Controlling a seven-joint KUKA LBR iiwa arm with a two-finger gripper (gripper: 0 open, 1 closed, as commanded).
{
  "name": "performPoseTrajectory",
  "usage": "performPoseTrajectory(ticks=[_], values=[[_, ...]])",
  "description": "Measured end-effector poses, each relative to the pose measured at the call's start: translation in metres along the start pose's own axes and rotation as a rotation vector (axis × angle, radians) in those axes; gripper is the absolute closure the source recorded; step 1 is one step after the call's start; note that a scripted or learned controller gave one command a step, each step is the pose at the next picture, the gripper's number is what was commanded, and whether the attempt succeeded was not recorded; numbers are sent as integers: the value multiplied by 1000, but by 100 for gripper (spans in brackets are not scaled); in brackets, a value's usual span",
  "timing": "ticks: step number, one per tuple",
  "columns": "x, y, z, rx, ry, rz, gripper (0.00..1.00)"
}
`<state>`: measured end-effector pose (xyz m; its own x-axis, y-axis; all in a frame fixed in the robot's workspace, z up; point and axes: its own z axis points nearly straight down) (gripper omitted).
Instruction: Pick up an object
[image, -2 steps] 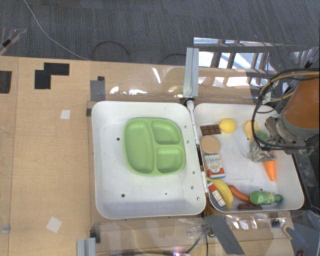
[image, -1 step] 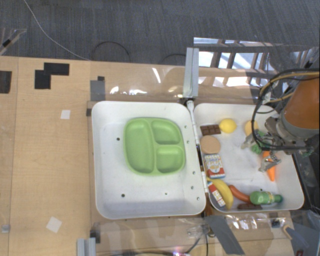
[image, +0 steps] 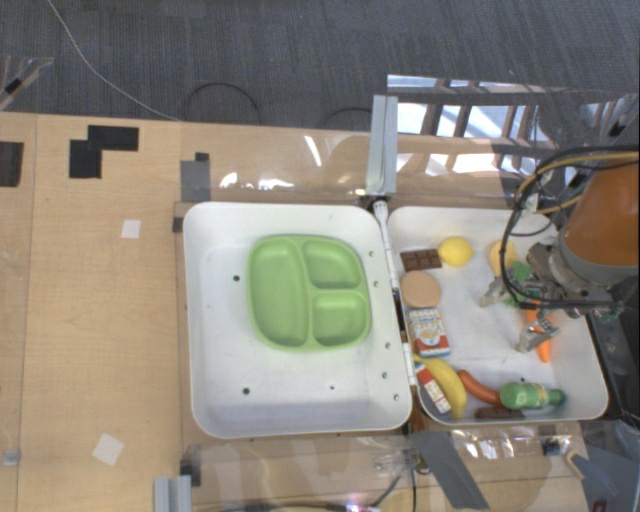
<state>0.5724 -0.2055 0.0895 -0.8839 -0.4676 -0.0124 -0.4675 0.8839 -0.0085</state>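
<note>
My gripper (image: 512, 316) hangs low over the right part of the right bin (image: 470, 330). Its fingers are spread, one grey fingertip (image: 494, 295) toward the bin's middle and the other beside a small orange carrot (image: 543, 346). Only bare bin floor shows between them. A yellow-green object (image: 501, 259) lies partly hidden under the wrist. Further left are a yellow lemon (image: 455, 251), a brown chocolate bar (image: 420, 260), a round tan cookie (image: 421, 290) and a small printed carton (image: 429, 333). Along the front edge lie a banana (image: 446, 389), a red pepper (image: 478, 384) and a green bottle (image: 531, 397).
The left bin (image: 215, 320) holds a green divided plate (image: 307, 291). A raised divider (image: 392, 300) separates the two bins. The orange-banded arm (image: 603, 215) and its cables cover the right bin's far right corner. Wooden bench top (image: 90, 300) stretches to the left.
</note>
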Motion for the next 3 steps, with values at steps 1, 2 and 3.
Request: performPoseTrajectory(ticks=[1,2,3], values=[[-6,-2,-15,10,-16,0,100],[-5,-1,-15,9,-16,0,0],[0,0,0,0,0,9,0]])
